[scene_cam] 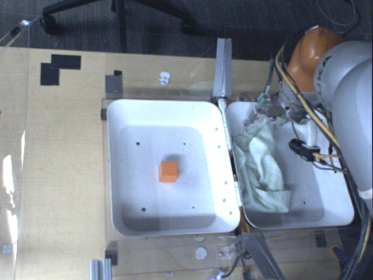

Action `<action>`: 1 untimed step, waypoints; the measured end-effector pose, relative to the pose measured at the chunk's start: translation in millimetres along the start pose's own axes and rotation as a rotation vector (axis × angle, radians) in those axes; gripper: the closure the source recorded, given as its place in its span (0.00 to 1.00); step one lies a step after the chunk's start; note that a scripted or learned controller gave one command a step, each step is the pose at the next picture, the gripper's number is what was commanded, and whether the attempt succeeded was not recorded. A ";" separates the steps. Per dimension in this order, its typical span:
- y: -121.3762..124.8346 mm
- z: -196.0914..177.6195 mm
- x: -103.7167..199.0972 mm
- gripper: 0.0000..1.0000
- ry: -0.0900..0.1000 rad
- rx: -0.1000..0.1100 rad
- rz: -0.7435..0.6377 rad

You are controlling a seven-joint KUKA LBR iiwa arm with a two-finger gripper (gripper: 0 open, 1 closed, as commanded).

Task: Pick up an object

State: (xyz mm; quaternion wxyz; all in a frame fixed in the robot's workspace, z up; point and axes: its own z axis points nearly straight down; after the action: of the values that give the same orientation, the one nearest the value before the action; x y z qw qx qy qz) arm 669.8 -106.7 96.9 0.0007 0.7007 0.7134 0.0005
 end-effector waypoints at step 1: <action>1.6 -9.4 1.3 1.00 0.000 -0.002 -0.004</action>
State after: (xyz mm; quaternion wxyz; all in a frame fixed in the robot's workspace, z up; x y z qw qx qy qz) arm 671.3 -105.4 106.3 0.0014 0.6991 0.7150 0.0010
